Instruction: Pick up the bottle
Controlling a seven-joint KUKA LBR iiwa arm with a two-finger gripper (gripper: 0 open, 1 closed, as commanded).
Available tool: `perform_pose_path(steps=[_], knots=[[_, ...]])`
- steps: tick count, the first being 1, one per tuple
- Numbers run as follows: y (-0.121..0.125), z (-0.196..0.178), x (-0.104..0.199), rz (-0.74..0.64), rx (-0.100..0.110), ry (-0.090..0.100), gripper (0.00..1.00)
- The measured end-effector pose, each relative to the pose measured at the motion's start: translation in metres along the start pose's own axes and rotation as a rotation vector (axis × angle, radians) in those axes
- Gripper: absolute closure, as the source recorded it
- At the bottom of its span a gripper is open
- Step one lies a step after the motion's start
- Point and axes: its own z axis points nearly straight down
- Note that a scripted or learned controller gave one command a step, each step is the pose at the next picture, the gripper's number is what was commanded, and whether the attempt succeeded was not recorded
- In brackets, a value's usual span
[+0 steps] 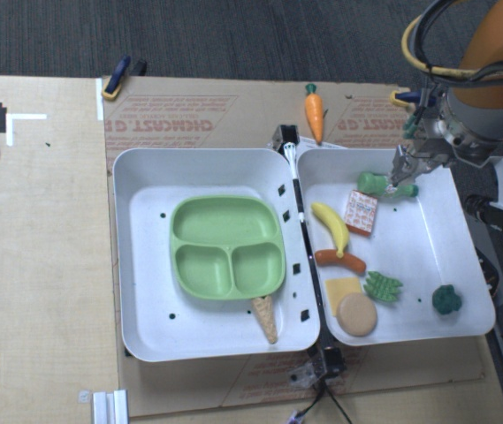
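While the claw (404, 180) hangs low at the right bin's (463, 263) far edge, the green bottle (384, 185) lies right beneath it, long axis across the bin. Whether the claw grips it I cannot tell.

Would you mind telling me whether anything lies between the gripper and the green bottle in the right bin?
Nothing visible does. The gripper is low over the green bottle at the far side of the right bin, right at its right end. The nearest item, the small red and white card, lies beside the bottle toward the camera, not between them.
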Motion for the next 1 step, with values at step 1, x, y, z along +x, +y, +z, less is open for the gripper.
perform_pose_path(steps=[1], knots=[[-0.0674, -0.0301, -0.0436, -0.017, 0.001, 0.001, 1.0]])
